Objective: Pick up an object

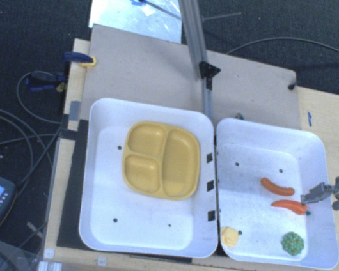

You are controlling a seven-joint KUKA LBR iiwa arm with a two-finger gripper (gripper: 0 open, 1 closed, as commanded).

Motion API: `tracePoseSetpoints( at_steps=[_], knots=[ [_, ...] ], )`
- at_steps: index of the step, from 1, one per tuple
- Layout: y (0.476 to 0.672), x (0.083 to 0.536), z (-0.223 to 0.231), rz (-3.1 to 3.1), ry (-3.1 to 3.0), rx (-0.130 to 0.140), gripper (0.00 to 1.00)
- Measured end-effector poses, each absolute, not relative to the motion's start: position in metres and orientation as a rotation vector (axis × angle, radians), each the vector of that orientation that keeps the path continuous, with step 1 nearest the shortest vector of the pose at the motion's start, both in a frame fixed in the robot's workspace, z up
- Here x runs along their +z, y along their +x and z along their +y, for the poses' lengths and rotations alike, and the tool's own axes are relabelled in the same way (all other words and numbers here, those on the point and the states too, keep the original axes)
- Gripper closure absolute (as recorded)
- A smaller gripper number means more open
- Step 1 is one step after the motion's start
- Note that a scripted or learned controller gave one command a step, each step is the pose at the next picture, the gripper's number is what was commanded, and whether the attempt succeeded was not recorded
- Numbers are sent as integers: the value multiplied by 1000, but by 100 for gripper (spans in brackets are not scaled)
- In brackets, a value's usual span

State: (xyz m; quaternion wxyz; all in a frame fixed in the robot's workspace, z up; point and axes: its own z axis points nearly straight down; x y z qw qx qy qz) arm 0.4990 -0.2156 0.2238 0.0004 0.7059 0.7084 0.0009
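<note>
End effector (317,193) at right bin's (266,137) right rim; grip state cannot be made out.
Right bin: brown sausage (276,187) mid-bin, orange carrot (289,206) just below it, nearest the end effector; green broccoli (293,243) lower right, pale yellow piece (229,236) at lower left corner. Left bin (97,216): yellow divided plate (162,161), upper centre. Both bins on the table (143,62).

The claw (315,194) reaches in low from the right, tilted leftward.
</note>
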Motion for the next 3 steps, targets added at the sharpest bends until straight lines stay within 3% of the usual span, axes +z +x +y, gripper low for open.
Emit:
tracePoseSetpoints(
  at_steps=[2, 3],
  knots=[
    [497, 99, -217, 2224, 2225, -2, 0],
    [497, 90, -217, 2221, 2222, 0, 0]
  ],
)
